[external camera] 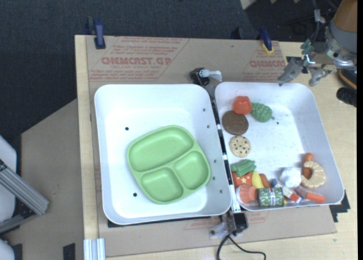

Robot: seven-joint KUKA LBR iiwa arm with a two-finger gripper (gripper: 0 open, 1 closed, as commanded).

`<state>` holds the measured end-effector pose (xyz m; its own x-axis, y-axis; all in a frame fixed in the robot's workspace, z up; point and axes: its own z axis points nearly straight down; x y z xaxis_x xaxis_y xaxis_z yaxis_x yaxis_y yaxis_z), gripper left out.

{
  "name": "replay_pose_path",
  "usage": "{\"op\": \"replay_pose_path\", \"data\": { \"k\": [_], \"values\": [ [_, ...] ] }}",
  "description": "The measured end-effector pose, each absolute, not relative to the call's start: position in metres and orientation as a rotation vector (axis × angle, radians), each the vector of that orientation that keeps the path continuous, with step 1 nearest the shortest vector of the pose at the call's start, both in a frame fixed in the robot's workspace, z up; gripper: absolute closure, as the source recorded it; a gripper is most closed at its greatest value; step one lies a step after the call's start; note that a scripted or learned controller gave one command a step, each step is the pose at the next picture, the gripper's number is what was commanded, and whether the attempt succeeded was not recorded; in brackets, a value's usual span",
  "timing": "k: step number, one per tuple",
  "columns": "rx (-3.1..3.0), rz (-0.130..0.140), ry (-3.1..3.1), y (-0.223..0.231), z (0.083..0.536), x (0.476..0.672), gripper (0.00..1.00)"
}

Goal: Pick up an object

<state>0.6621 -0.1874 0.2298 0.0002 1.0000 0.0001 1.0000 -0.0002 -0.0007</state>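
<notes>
Camera view: gripper hangs above the far rim of the right-hand shallow white bin, fingers spread apart, nothing between them, touching nothing. Toy food lies in that bin: a red plastic pepper-like piece at the far left, just beside a flat brown disc and a green knobbly piece. The red piece looks light, rigid, somewhat slick; best pinched across its sides. Green sectioned plate sits in the left bin.
</notes>
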Motion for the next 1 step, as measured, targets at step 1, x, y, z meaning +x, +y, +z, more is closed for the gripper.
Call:
{"op": "replay_pose_path", "data": {
  "k": [1],
  "values": [
    [-2.209, 0.009, -2.216, -0.1430, 0.0844, 0.6495, 0.00]
  ]
}}
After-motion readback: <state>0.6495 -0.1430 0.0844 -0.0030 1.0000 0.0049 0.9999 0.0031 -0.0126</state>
